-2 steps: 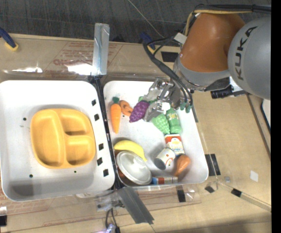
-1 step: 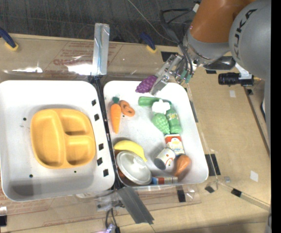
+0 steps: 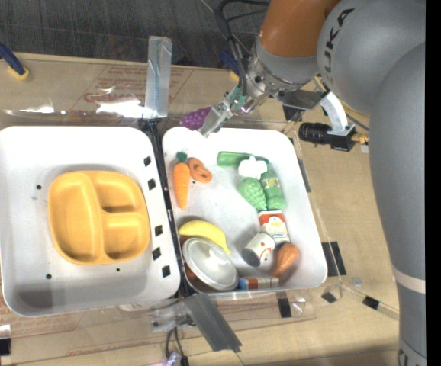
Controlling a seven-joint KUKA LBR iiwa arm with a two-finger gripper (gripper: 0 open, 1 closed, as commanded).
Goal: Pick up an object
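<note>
Camera view, looking down at a slant on two shallow white bins set side by side on a bench. The left bin (image 3: 7,204) holds a yellow divided plate (image 3: 98,214) lying flat near its middle. The right bin (image 3: 300,181) is crowded with toy food: an orange carrot (image 3: 181,184) near its left wall, a small orange piece (image 3: 200,171) just beside it, green items (image 3: 255,181) toward the back, a yellow banana (image 3: 205,232) touching a round metal bowl (image 3: 211,264) at the front, a small printed can (image 3: 260,248) and a brown, egg-shaped item (image 3: 286,258) at the front right.

The grey arm with its orange band reaches in from the right. Its gripper (image 3: 214,120) hangs above the back left corner of the right bin, at the rim. Just beside the fingertips, outside the bin on the bench, lies a purple bunch of grapes (image 3: 196,117). The fingers appear close together, and the grapes sit beside the tip, not clearly between them, so a hold cannot be confirmed.

As a judgement, the pick is not finished: no object is visibly lifted, and every item in the bin lies at rest. A secure grasp and a lift remain.
</note>
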